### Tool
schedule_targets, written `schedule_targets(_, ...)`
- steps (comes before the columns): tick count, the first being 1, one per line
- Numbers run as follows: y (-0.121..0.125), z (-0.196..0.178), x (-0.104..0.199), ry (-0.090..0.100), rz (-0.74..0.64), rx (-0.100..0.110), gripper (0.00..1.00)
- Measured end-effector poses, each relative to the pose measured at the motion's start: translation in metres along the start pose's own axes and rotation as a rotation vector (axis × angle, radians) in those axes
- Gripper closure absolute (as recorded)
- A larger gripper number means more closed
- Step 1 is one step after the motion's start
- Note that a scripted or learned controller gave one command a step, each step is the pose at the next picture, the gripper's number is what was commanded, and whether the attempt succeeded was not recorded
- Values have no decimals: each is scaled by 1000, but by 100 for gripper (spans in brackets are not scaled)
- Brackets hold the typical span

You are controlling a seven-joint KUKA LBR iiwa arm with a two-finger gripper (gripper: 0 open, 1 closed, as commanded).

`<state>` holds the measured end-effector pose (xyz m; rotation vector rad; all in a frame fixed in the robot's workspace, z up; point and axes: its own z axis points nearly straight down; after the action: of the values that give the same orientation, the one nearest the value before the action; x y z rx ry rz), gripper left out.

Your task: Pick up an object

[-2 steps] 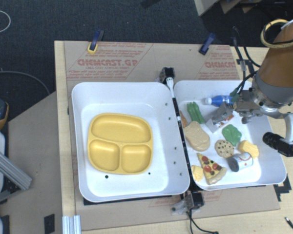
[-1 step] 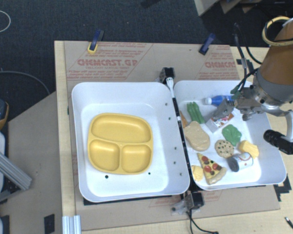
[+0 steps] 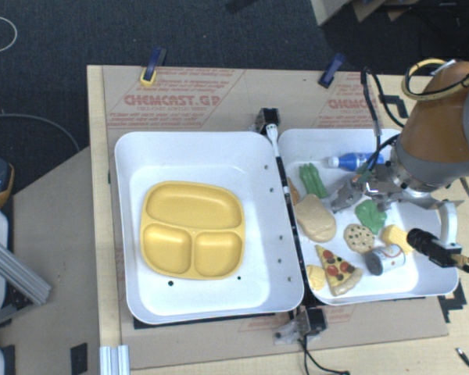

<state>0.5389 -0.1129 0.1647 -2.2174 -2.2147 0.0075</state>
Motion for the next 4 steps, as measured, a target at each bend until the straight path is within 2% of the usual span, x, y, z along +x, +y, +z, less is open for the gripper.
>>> schedule_targets(1, 7, 58, 6, 0, 0, -5, 0)
schedule_targets(2, 12, 75, 8, 4, -2, -15, 0)
schedule_targets(3, 13, 63, 8, 2, -1, -23, 100)
schedule_targets(4, 16, -1, 10, -4, -3, -16, 100)
